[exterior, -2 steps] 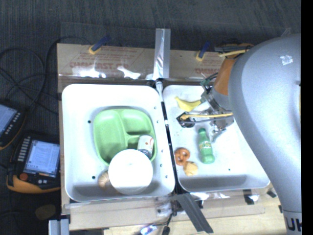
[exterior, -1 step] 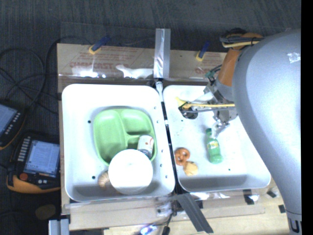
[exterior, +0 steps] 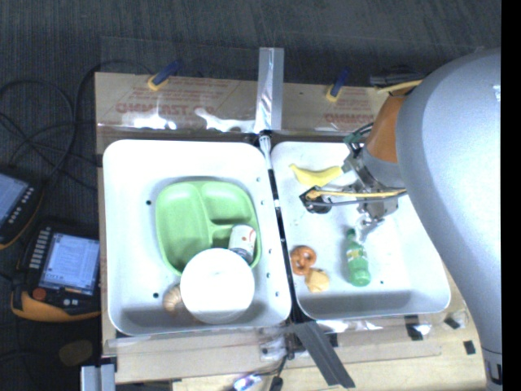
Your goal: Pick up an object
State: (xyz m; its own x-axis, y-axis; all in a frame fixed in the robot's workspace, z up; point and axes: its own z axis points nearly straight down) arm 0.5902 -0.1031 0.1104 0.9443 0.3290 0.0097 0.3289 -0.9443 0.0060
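While the tool (exterior: 370, 218) is hung just above the green bottle (exterior: 356, 261) near the right bin's (exterior: 423, 300) front edge, its grip state cannot be told. The bottle is judged light, stiff and a bit slippery. It should be taken across its round middle, not by the thin neck.

Single fixed camera is looking down at a slant from above the bench, taking in both shallow white plastic bins, left (exterior: 122, 218) and right (exterior: 407, 300), side by side. Bulky grey robot arm (exterior: 456, 177) is looming closest, crowding the frame's right side.
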